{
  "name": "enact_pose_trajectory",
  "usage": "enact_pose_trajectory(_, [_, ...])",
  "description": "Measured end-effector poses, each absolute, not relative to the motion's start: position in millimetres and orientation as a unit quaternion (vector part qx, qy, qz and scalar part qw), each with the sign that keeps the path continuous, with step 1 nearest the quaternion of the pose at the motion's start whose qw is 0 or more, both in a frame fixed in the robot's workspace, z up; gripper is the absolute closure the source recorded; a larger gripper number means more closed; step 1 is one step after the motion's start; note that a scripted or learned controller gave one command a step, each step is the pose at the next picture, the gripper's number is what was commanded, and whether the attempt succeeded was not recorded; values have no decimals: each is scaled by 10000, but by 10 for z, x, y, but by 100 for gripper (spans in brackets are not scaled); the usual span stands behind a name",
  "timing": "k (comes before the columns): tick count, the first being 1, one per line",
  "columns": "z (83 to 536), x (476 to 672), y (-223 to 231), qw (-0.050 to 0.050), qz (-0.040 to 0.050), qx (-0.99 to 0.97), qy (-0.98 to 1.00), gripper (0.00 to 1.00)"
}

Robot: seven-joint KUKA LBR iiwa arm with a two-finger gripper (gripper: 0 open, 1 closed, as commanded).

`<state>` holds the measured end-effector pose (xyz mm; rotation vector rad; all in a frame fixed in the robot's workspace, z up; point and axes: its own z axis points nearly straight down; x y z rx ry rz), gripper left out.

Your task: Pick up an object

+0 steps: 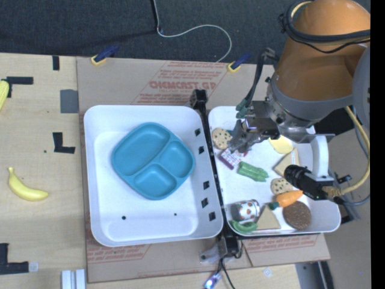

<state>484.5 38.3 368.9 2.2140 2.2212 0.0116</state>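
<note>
The right bin (325,226) holds several toy foods: a chocolate-chip cookie (221,138), a purple-and-white packet (230,158), a green pickle (252,172), a yellow piece (280,144), a carrot (287,198), a brown patty (297,215) and a silver-and-red can (246,209). My gripper (242,142) hangs low over the bin's left part, just above the packet and right of the cookie. Nothing is visibly lifted off the bin floor. The arm's grey and orange body hides the bin's far right corner.
The left bin (102,221) carries a blue divided plate (153,160). A black divider (207,161) runs between the bins. A yellow banana (25,188) lies on the bench at the left. A second cookie (279,185) and a bread slice (269,220) lie near the carrot.
</note>
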Motion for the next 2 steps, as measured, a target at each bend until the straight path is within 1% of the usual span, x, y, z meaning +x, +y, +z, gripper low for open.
enact_pose_trajectory(1, [3858,4836,684,-3,3,7055,7087,100])
enact_pose_trajectory(2, [4289,4839,717,7,12,7061,7081,100])
